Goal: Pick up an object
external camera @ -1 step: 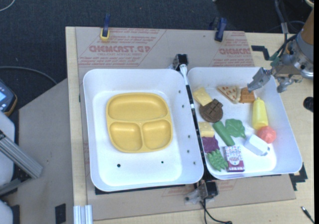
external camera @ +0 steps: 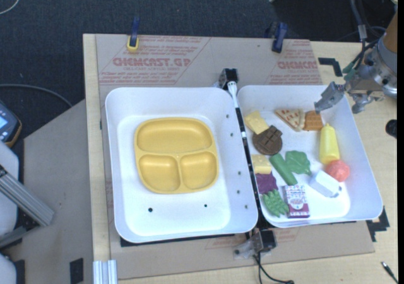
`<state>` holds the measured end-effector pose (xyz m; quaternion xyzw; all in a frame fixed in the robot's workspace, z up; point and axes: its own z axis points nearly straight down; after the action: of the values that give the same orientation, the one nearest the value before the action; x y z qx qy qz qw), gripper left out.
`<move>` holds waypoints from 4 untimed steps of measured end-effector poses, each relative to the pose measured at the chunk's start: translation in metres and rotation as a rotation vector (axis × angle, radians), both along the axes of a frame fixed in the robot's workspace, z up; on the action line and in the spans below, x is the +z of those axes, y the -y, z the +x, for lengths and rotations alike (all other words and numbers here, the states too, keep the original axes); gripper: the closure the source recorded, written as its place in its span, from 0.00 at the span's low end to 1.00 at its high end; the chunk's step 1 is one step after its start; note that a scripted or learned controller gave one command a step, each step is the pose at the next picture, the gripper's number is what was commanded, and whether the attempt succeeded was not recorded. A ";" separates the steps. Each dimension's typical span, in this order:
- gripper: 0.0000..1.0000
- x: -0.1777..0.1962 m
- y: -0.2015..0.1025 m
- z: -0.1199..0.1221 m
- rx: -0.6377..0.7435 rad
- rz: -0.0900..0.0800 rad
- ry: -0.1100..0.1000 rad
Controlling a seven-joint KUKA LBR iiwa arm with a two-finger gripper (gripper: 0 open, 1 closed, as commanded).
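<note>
My gripper hovers over the far right corner of the right bin, open, with nothing between its fingers. One fingertip sits just above an orange-brown toy piece. Beside that piece lies a pizza slice. A yellow bottle and a red ball lie along the bin's right side. Nearer the middle are a brown waffle, a yellow cheese block, a green leafy toy and a white tube.
The left bin holds a yellow three-compartment plate. In the right bin's near part lie a purple toy, a small green toy and a red-white packet. Blue clamps grip the board's far edge.
</note>
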<state>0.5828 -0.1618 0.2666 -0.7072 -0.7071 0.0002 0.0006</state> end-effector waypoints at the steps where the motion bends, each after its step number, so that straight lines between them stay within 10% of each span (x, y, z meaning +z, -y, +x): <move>1: 0.00 -0.057 0.007 0.005 0.000 0.001 -0.005; 4: 0.00 -0.183 0.003 -0.009 0.003 0.006 -0.002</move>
<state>0.5739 -0.1645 0.0835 -0.7061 -0.7081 -0.0012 0.0036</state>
